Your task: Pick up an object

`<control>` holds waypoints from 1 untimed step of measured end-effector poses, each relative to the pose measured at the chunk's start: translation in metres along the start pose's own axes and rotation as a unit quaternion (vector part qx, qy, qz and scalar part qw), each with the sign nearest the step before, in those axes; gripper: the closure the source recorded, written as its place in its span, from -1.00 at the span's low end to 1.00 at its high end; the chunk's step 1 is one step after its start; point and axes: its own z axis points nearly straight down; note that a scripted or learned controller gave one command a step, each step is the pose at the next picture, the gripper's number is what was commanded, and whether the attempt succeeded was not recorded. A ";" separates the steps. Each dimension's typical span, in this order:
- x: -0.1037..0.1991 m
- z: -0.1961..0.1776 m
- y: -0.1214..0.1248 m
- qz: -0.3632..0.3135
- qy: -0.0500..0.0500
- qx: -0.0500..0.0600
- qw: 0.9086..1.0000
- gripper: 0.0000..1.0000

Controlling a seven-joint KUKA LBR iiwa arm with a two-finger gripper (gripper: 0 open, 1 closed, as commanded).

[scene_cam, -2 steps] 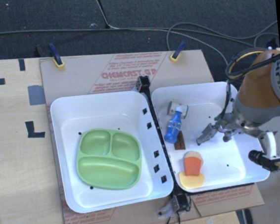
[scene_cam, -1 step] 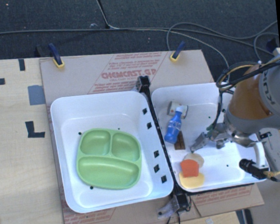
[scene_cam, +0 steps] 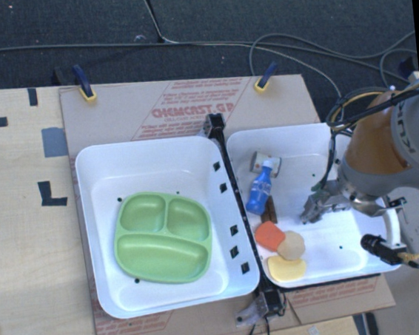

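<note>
The right bin [scene_cam: 295, 135] holds a blue bottle [scene_cam: 260, 187] with a white cap, lying near the divider. Under it is a dark brown item [scene_cam: 270, 210]. In front of these lie an orange-red block [scene_cam: 269, 235], a tan round piece [scene_cam: 291, 246] and a yellow piece [scene_cam: 287, 268]. My gripper [scene_cam: 314, 209] hangs low over the right bin's middle, to the right of the objects and apart from them. Nothing shows between its fingers.
The left bin [scene_cam: 90, 168] holds a green sectioned plate [scene_cam: 162, 236]. Black clips run along the divider [scene_cam: 229, 191] between the bins. The arm's grey body and orange band [scene_cam: 375, 146] cover the right bin's right side. Cables lie behind the bench.
</note>
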 end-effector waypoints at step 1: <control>0.001 -0.043 -0.003 0.000 -0.001 -0.002 1.000 1.00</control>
